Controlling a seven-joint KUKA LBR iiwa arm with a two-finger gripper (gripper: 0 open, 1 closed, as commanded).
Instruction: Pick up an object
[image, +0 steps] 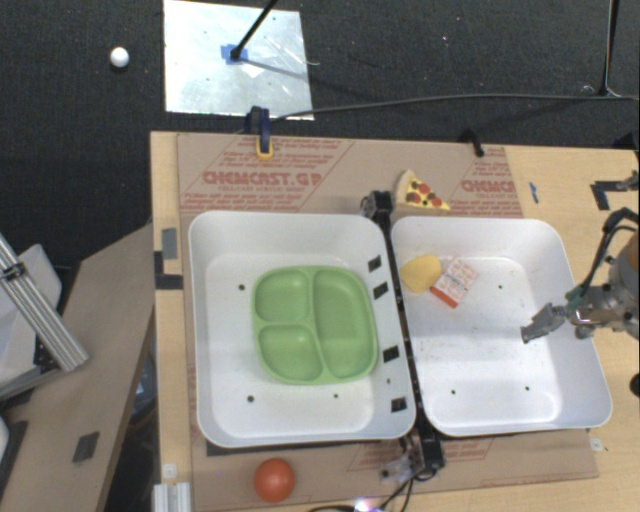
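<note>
In the right bin (500, 400), near its back left corner, lie a yellow rounded object (420, 271) and a small red and white packet (454, 281), touching or nearly touching each other. My gripper (541, 325) reaches in from the right edge and hangs over the right side of this bin, well to the right of and nearer than both objects. Nothing shows in its grasp. The arm behind it is cut off by the edge of the view.
The left bin (230, 400) holds a green divided plate (314, 324). A toy pizza slice (421, 192) lies on the bench behind the bins. An orange-red ball (273, 479) sits in front of the left bin. Black clips line the seam between the bins.
</note>
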